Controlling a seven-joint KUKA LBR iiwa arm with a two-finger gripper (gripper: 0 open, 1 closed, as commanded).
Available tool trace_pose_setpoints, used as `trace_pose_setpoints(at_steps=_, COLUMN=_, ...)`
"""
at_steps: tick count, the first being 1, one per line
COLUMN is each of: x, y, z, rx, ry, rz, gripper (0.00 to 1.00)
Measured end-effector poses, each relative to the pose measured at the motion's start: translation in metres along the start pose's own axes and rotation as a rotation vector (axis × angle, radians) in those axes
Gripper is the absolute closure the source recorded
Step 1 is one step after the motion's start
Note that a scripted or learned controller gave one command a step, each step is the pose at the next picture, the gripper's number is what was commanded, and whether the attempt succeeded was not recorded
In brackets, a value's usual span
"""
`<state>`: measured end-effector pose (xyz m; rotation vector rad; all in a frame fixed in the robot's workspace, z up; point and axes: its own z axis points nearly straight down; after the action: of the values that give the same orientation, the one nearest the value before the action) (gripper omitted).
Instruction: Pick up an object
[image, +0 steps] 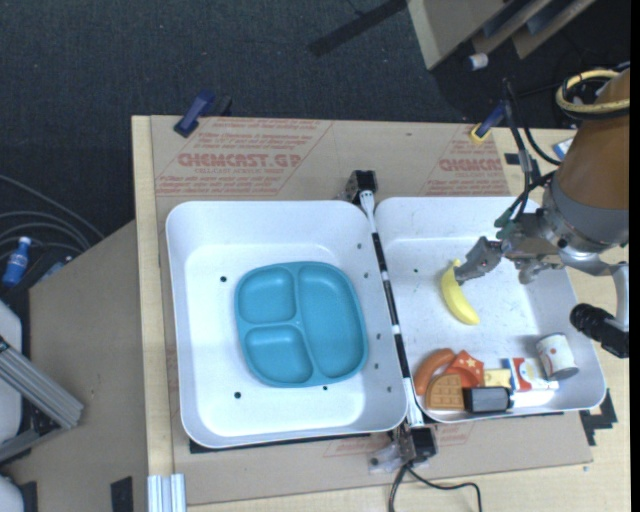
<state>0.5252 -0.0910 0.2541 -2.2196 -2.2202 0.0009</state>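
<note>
A: What is seen on the desk, taken from the left?

B: A left bin is seen with a blue plate lying flat in its middle. A right bin is set just beside it, the two rims touching along a dark strip.

A: What is held in the right bin?

B: A banana is found near the middle, lying on the floor of the bin. Along the near wall a cluster is packed: a toy in orange and red, a small black block, a carton in white, red and blue, and a small white cup on its side.

A: Where is the gripper placed?

B: It is reached in from the right and hung at the banana's upper end, touching or just above it. Whether the jaws are parted or closed cannot be told; the fingertips are blurred against the fruit.

A: How much of the task is judged done?

B: Very little. Nothing is seen lifted, and the banana is seated on the bin. An approach is judged under way; the grip and the lift are left to be made.
</note>
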Motion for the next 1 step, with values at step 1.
trace_pose_setpoints(at_steps=1, x=-0.0043, y=0.0162, z=0.1595, rx=0.002, ry=0.000, rz=0.001, gripper=0.00)
